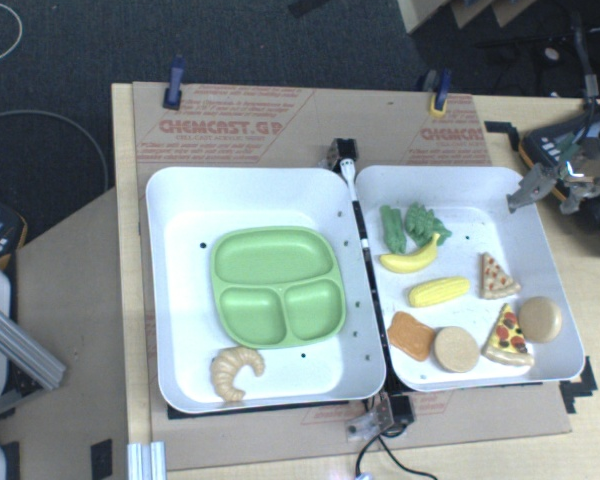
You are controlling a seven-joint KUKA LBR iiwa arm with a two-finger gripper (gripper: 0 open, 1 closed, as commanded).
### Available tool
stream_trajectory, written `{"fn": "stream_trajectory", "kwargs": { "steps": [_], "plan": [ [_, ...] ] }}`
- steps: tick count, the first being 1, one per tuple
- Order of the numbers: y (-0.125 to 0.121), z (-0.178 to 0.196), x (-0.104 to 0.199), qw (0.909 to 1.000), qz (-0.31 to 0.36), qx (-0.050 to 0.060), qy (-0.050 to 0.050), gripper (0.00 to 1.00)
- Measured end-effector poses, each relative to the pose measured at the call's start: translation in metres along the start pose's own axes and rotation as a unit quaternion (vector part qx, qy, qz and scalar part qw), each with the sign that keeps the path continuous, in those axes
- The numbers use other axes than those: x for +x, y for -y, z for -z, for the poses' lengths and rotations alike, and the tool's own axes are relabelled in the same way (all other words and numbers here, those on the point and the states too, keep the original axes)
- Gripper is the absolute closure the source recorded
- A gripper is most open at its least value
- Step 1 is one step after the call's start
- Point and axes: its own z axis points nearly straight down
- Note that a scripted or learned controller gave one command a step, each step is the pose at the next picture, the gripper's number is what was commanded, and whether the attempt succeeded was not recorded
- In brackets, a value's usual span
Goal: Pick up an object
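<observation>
Croissant [236,372]: nearest the camera, front of the left bin [170,268], just below the green tray [277,285].
Gripper [536,185]: at the right bin's [570,338] far right rim — holds nothing; its opening, cannot tell.
Corn cob [439,291]: mid right bin, beside the banana [412,258] — likely light, stiff, slick; grip across its middle.

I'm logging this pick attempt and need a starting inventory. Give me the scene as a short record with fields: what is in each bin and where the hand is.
left bin: green three-compartment plastic tray; tan toy croissant in front of it
right bin: green toy broccoli, yellow toy banana, yellow toy corn cob, two toy pizza slices, round toy bun
hand: beside the right bin's far right corner, holding nothing visible
</observation>
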Motion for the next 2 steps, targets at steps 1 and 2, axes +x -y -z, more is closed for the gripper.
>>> {"fn": "stream_trajectory", "kwargs": {
  "steps": [1,2],
  "plan": [
    [0.05,-0.175,0.066,0.9999,0.001,0.01,-0.005,0.0],
    [0.045,-0.155,0.062,1.0,0.0,-0.001,0.0,1.0]
  ]
}}
